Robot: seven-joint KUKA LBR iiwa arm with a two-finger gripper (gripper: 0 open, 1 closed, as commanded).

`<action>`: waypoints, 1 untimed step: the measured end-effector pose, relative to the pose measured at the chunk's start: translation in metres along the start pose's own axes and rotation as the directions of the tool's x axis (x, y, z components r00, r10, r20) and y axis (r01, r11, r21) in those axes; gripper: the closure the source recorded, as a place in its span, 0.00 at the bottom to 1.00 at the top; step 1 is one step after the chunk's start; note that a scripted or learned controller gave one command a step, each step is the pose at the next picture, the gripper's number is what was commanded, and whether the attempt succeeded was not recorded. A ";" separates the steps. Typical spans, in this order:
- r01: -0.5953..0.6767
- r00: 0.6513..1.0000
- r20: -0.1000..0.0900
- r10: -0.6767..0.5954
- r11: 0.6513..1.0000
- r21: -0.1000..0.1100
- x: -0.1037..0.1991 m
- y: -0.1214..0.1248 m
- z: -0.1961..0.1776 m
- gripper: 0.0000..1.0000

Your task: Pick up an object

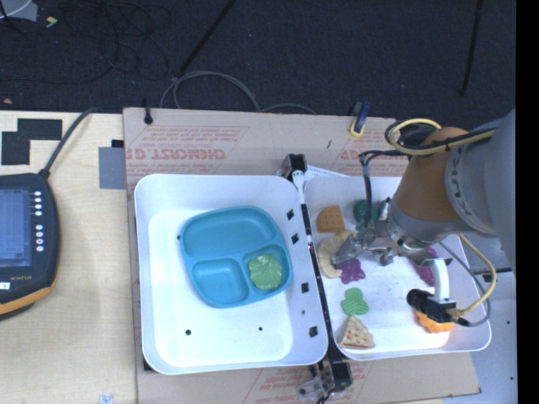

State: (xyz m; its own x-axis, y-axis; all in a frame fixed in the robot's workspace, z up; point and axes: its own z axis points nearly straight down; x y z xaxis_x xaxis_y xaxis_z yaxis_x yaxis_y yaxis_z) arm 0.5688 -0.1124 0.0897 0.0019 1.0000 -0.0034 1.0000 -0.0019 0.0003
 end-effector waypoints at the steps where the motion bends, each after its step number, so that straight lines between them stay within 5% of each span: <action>1: -0.005 1.000 0.005 0.005 1.000 -0.009 0.003 -0.018 -0.001 0.00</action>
